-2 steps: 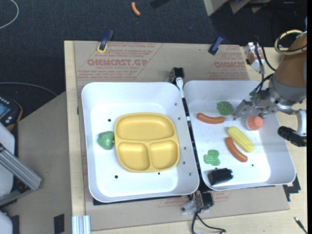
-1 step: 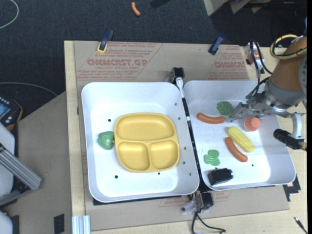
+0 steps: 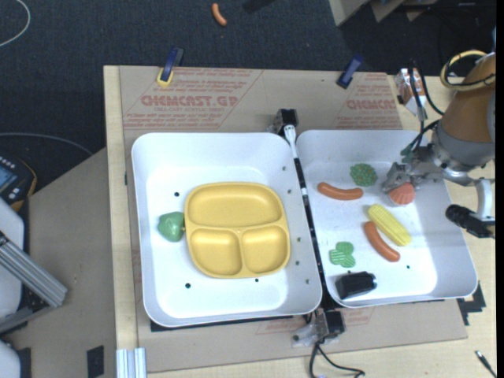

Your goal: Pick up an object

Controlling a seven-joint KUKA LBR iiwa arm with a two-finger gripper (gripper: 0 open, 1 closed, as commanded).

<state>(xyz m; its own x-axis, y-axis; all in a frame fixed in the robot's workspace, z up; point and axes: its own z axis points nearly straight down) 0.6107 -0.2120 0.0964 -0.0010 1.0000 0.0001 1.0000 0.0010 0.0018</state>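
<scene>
Camera view looks down on the gripper (image 3: 400, 181) low in the right bin (image 3: 441, 282), at its far right side, directly over a red-orange toy (image 3: 402, 194) that its grey fingers partly cover. How far those fingers are open, or whether they clasp the toy, cannot be made out. Just left lies green broccoli (image 3: 363, 173); nearer sits yellow corn (image 3: 389, 224). The arm (image 3: 466, 124) is cut off at the right edge.

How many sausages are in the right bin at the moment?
2. One sausage lies near the bin's left wall, beside the broccoli. The other sausage sits lower, against the corn cob. The arm could hide more.
</scene>
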